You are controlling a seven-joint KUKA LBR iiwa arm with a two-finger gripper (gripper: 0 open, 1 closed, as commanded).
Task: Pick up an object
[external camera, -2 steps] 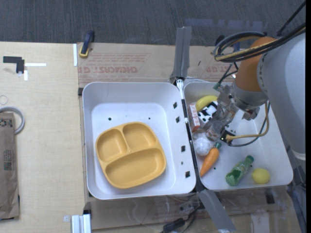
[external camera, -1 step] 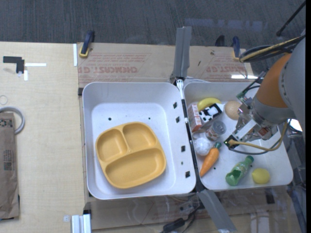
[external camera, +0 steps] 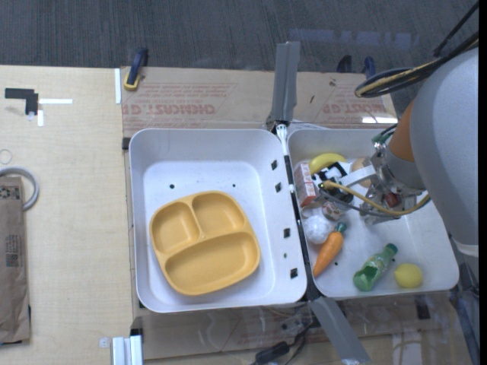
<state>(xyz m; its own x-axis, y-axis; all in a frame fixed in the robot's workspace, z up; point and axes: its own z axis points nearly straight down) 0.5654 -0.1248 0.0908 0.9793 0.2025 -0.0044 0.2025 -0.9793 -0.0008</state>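
Looming grey at the right, the arm [external camera: 456, 150] reaches into the right bin [external camera: 437, 280]; its gripper [external camera: 364, 192] is down among a banana [external camera: 327, 161], carrot [external camera: 327, 252], green bottle [external camera: 374, 268] and lemon [external camera: 409, 274], its grip too cluttered to tell. Cardboard [external camera: 183, 97] behind reads "CHEMCAST". A yellow divided plate [external camera: 204, 242] lies in the left bin [external camera: 144, 204].

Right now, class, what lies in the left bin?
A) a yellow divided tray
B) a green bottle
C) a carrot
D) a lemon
A: the yellow tray lies alone in the left bin, while the carrot, bottle and lemon lie in the right bin.
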